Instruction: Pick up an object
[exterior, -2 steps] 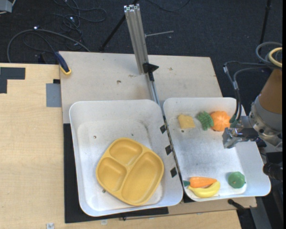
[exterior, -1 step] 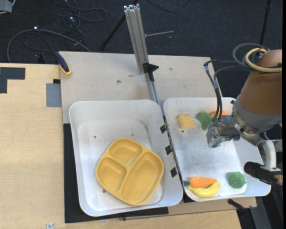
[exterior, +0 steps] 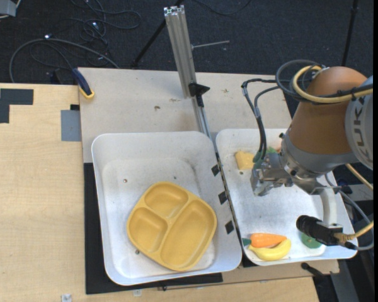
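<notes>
gripper (exterior: 262, 186) over right bin (exterior: 274, 219), grip unclear | yellow block (exterior: 244, 161) beside | carrot (exterior: 268, 240), banana (exterior: 272, 251) near front rim

You have nothing to read here: no lettering, label, brand mark or number can be made out on either white bin (exterior: 107, 168), on the yellow divided plate (exterior: 171, 224), on the arm (exterior: 327, 121) or on the bench (exterior: 138, 99) around them.

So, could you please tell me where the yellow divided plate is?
The yellow divided plate lies in the left bin, toward its near right corner, apart from the toy carrot in the right bin.
</notes>
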`<state>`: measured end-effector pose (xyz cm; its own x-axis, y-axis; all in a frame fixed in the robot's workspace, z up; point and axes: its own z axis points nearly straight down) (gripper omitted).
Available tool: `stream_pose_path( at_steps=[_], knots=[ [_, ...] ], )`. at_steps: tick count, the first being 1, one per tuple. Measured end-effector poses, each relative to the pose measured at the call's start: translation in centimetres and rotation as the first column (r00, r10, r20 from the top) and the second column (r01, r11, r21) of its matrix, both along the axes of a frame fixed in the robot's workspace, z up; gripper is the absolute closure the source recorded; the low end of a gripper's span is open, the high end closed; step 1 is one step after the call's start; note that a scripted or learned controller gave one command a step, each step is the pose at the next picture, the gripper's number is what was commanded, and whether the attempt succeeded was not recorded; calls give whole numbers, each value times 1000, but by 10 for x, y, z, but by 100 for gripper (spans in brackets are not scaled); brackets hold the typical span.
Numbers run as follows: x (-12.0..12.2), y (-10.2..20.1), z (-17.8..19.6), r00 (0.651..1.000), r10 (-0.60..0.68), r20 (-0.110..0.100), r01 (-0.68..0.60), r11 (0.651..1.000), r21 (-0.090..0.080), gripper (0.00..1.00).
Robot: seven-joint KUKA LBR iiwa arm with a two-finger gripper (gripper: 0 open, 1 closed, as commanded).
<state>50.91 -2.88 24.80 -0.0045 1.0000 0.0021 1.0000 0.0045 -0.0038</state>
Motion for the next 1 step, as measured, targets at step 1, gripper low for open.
stream_pose_path(
  at_steps=[1],
  knots=[
    [12,48,-18,1000,-1,-3,1,1000,-1,100]
  ],
)
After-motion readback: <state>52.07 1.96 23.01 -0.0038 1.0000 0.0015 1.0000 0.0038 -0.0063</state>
